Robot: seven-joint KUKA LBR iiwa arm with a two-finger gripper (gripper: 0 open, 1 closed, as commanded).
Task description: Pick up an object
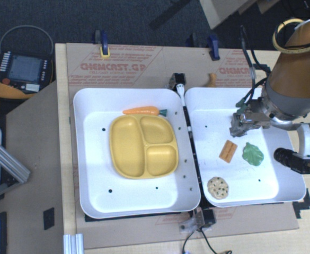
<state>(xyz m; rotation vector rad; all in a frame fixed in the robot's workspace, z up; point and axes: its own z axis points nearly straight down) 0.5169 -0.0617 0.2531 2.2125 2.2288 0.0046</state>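
In the right bin [207, 107] lie a brown wafer [228, 151], a green leafy piece [253, 154] and a round speckled cookie [218, 187]. My gripper [241, 127] hangs over the right bin's middle, just up and right of the wafer and up and left of the green piece. Nothing shows between its tips. The left bin [91, 142] holds a yellow divided plate [142, 145] with an orange carrot [141, 110] lying along the plate's far edge.
The grey arm with its orange band [298, 41] comes in from the upper right over the right bin's far corner. A black fitting [295, 160] sits at the right bin's right rim. Clamps [104, 44] hold the cardboard at the back.
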